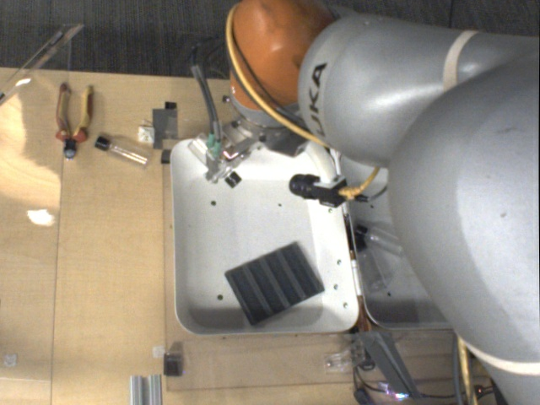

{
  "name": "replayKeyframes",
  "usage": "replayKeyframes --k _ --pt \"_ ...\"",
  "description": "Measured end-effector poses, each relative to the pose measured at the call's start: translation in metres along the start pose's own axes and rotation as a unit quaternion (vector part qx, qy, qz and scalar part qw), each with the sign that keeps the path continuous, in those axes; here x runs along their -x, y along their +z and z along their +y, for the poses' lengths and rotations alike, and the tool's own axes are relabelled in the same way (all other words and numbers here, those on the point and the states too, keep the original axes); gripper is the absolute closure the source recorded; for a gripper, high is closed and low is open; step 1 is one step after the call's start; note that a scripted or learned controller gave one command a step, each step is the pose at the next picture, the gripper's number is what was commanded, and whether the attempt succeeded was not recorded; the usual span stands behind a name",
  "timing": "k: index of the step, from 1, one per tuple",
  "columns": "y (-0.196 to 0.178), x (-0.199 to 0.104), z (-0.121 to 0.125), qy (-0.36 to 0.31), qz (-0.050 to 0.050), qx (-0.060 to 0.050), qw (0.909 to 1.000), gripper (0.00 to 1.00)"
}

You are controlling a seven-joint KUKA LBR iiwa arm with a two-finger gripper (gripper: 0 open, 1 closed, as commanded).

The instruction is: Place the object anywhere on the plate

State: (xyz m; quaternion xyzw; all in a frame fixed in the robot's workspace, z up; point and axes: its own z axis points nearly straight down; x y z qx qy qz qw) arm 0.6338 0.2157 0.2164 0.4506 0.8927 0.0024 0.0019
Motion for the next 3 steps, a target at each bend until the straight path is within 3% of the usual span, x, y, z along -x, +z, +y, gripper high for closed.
replayKeyframes --k 1,2,3 --pt "0.122 -0.039 -0.072 -0.013 0.001 0.001 0.9999 1.0" --pt "-0.03 -0.041 -0.035 -0.01 0.0 0.001 1.0 1.0" --pt "0.043 -0.072 -0.078 -0.072 0.001 -0.001 0.9974 1.0"
